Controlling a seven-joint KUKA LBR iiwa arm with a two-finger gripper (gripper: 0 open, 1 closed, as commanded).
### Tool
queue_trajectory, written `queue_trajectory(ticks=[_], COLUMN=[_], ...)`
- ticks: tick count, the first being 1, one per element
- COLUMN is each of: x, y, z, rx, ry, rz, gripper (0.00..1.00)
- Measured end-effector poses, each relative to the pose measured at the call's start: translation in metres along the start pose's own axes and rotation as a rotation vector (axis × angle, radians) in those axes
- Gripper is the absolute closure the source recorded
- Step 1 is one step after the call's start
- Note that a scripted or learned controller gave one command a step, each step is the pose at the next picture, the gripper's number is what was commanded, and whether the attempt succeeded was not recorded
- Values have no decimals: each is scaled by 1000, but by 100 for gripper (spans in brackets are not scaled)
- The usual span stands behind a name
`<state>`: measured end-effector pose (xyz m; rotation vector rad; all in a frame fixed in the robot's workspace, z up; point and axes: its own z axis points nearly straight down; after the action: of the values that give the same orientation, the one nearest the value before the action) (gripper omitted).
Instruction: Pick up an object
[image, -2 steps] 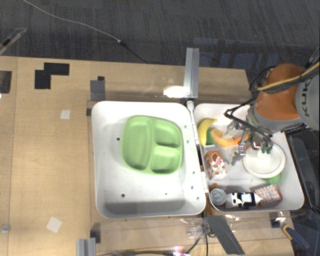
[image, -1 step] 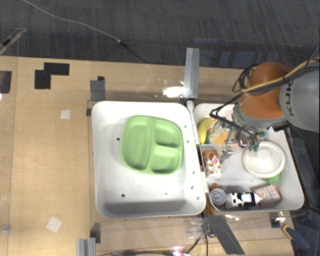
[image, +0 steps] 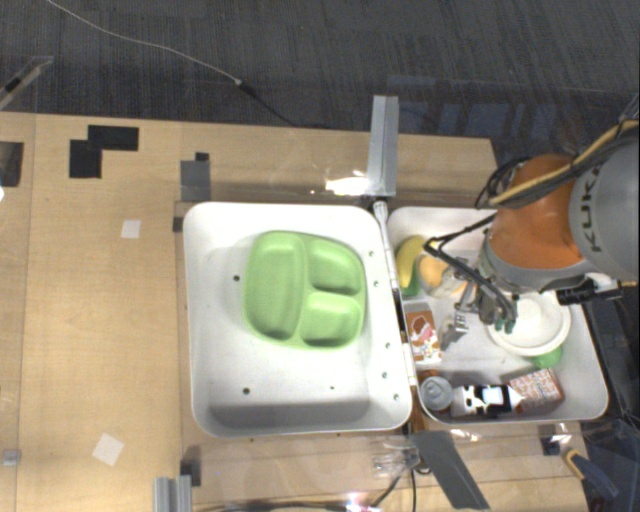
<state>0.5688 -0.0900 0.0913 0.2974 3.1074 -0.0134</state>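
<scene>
While over right bin (image: 596, 395) | pincer (image: 478, 312) grip unclear | bottle (image: 470, 396) long axis left-right

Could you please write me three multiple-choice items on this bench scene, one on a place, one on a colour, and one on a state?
1. Where does the divided tray lie?
A. In the left bin
B. In the right bin
C. On the bare bench

2. What colour is the divided tray?
A. Red
B. Green
C. Blue

3. Where is the gripper?
A. Over the left bin
B. Over the bench, outside both bins
C. Over the right bin, among the small items

Answers:
1. A: the divided tray rests on the floor of the left bin.
2. B: it is light green all over.
3. C: the gripper hangs over the right bin, between the yellow banana-like item and the white round lid.
</scene>
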Motion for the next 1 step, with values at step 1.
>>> queue_trajectory(ticks=[1], x=[-5], y=[3], z=[-15], rx=[-4], ry=[-19], rz=[-5], gripper=[100])
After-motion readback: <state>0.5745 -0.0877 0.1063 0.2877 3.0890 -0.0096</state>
